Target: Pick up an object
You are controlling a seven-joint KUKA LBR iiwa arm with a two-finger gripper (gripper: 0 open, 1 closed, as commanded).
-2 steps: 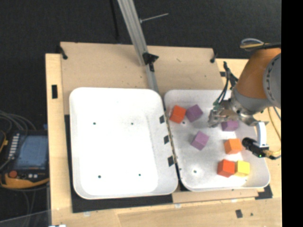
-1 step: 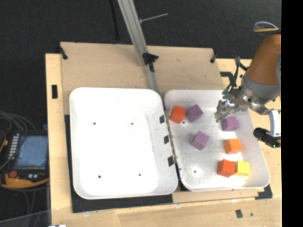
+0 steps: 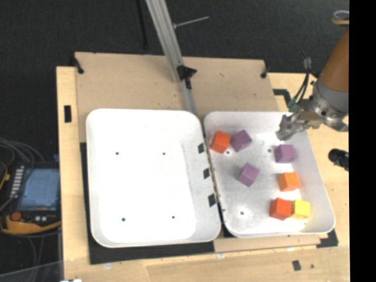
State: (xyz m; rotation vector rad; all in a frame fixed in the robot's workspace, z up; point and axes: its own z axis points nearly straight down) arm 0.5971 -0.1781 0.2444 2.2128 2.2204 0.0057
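**Purple cube lay just below the gripper in the right bin**

Camera view: A pale wooden desk [image 3: 247, 75] stood against a dark floor, carrying two shallow white bins side by side. The left bin [image 3: 147, 175] showed bare white floor with a few small dark dots. The right bin [image 3: 320, 181] held all the cubes: an orange cube [image 3: 220, 141] touching a purple one [image 3: 241, 139] near the top left, a lone purple cube [image 3: 248, 174] near the middle, and down the right side a purple cube [image 3: 285, 153], an orange cube [image 3: 288, 181], then a red-orange cube [image 3: 281, 208] touching a yellow cube [image 3: 302, 208].

The arm reached in from the right, its gripper [image 3: 288, 126] hanging over the upper right part of the right bin. How the fingers stood could not be told; they were too small and blurred, and nothing showed between them.

The nearest candidate was the right-side purple cube, lying just beside the gripper, towards the near edge of the bin and about level with it left to right. As a judgement, a short shift towards that near edge and a descent would be needed; being a cube, it offered no long axis to align with.
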